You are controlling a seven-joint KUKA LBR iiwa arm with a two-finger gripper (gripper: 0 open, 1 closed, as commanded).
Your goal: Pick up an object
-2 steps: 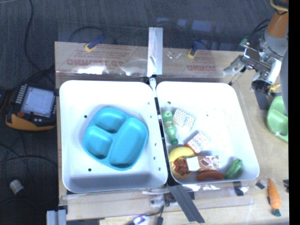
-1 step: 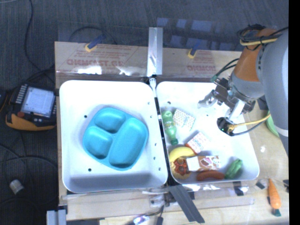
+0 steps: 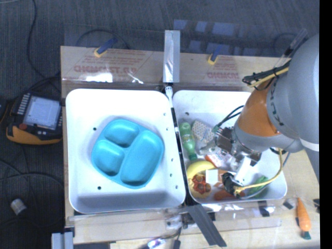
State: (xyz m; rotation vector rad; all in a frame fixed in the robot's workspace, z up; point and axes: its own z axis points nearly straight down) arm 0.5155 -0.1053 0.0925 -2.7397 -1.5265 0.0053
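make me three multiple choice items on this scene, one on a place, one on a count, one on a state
1. Where does the blue plastic divided plate lie?
A. left white bin
B. right white bin
C. on the floor

2. How many compartments does the plate have?
A. two
B. three
C. five

3. How does the plate stand?
A. flipped over
B. on edge against a wall
C. flat, open side up

Answers:
1 A: it rests in the left white bin, while the arm's hand is over the clutter in the right white bin.
2 B: two small wells and one large one show.
3 C: all its wells face the camera.
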